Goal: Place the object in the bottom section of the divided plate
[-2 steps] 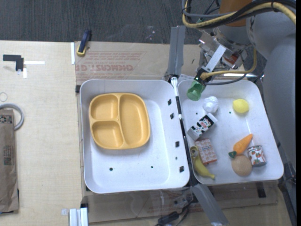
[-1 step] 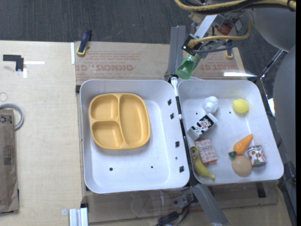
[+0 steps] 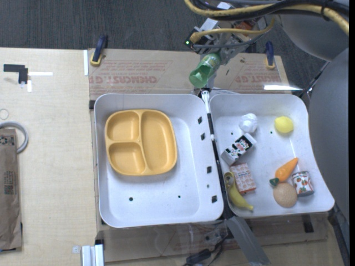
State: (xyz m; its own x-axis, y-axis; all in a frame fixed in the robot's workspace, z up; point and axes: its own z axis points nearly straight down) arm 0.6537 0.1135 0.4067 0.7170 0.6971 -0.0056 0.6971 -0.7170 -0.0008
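The gripper (image 3: 221,53) is seen up past the far edge of the bins, tangled in among yellow cables (image 3: 244,7). A green bottle (image 3: 203,72) is tilted right up against its underside, over the seam where the two bins meet. Whether the bottle is actually clamped can't be told from this angle, tbh. The yellow divided plate (image 3: 141,142) is found well below and to the left of the gripper, lying flat in the left bin (image 3: 155,204), nothing in its three sections yet. Straight below the gripper and a bit right, the right bin (image 3: 266,148) is cluttered: a white crumpled thing (image 3: 248,122) and a black-and-white carton (image 3: 238,147) are nearest, a yellow ball (image 3: 284,124) is off to the right, and further down a banana (image 3: 237,195), a small red box (image 3: 243,179), a carrot (image 3: 287,169), a tan round thing (image 3: 284,195) and a little can (image 3: 302,183) are bunched together.
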